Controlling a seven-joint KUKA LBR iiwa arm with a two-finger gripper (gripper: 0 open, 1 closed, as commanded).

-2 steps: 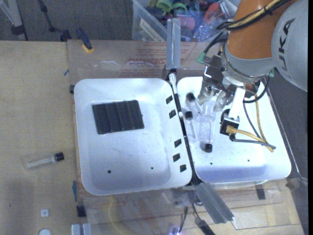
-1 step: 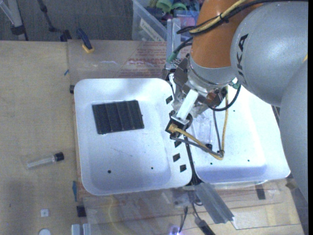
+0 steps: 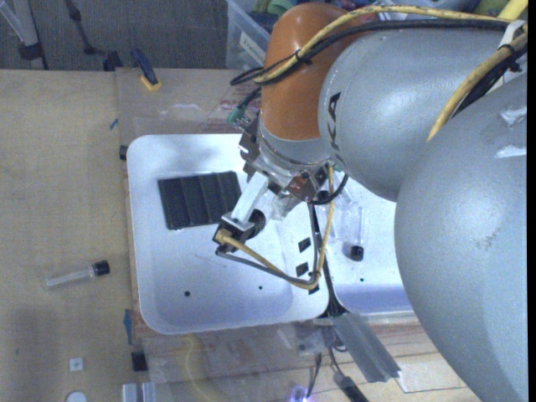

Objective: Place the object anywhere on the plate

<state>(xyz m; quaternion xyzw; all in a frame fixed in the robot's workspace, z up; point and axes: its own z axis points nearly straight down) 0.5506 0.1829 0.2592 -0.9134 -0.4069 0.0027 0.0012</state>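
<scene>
Black plate (image 3: 199,199) in left bin (image 3: 167,300); small object (image 3: 356,251) in right bin (image 3: 373,296)

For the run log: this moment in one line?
arm: over bins | black ribbed plate: left bin | small black object: right bin, off plate

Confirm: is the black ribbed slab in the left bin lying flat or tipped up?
Flat. The black ribbed slab shows its broad top face, resting on the left bin floor.

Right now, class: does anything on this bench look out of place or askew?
A small clear tube with a black cap lies on its side on the bench, outside the left bin. It looks stray; nothing else stands out.
</scene>
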